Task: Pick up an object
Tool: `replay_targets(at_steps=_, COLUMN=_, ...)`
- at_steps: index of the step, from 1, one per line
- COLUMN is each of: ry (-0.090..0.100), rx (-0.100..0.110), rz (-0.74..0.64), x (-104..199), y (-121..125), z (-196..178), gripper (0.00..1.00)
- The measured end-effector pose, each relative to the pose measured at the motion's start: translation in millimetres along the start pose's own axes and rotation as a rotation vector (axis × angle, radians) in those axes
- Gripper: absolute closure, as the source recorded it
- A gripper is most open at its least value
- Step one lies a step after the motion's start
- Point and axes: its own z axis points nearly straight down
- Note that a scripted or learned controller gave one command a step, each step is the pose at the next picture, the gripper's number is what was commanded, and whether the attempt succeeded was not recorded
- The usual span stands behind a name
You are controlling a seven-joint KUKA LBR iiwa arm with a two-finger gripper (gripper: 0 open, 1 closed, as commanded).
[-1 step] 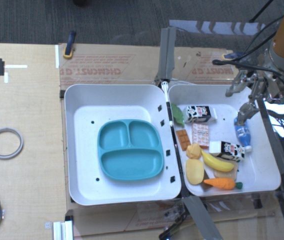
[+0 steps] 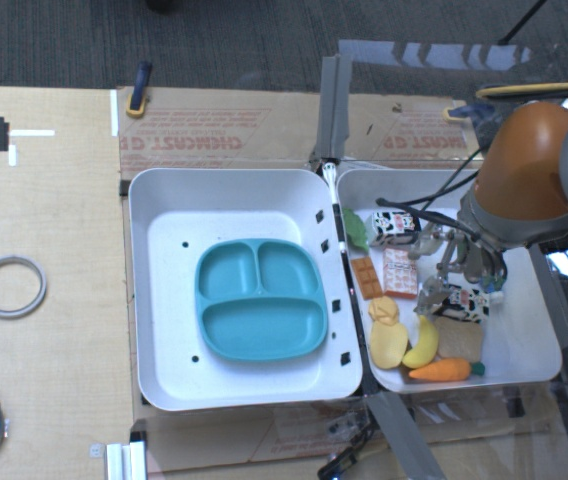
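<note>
I see my end effector (image 2: 452, 286) low in the right bin (image 2: 534, 353), right of frame centre, directly over a black-and-white cow toy (image 2: 467, 305); I cannot tell whether it grips anything. By my judgement nothing is lifted yet, so the pick is still to do. Around it I count 2 cow toys, the other (image 2: 396, 225) further up, 1 banana (image 2: 425, 341), 1 carrot (image 2: 441, 370). The left bin (image 2: 164, 368) carries 1 blue tray (image 2: 261, 299).
</note>
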Motion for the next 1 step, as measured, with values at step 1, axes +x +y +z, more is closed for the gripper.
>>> replay_targets(at_steps=1, ry=-0.012, rx=-0.003, rz=0.413, x=6.3, y=10.8, z=13.6, gripper=0.00)
